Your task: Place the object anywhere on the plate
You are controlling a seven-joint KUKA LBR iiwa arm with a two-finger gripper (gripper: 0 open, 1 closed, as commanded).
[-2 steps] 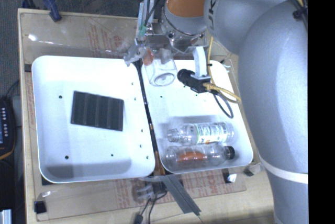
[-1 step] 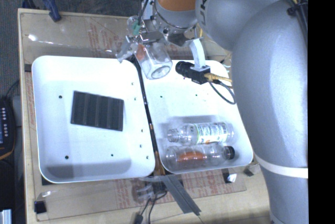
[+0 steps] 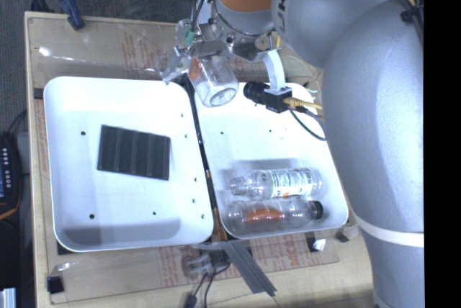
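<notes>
Nearest the camera is my grey arm (image 3: 360, 83), which covers the right side of the bench and reaches in toward 12 o'clock.

1. Gripper (image 3: 205, 73): it hangs over the far end of the divide between the two bins. A clear cup (image 3: 215, 83) sits at its tip, mouth tilted toward the lens. The cup appears pinched between my fingers, though its transparency makes the contact hard to confirm.

2. Plate (image 3: 134, 152): the dark ribbed slab lies flat in the left bin (image 3: 72, 220), at about 8 o'clock from my gripper and well apart from it. Nothing rests on it.

3. Right bin (image 3: 274, 130): two clear bottles (image 3: 277, 197) lie side by side at its near end, at 5 o'clock from my gripper.

4. Progress, as judged: pickup looks complete and the cup is lifted clear of the bins. Remaining steps: carry toward 8 o'clock, lower over the plate, release.
</notes>
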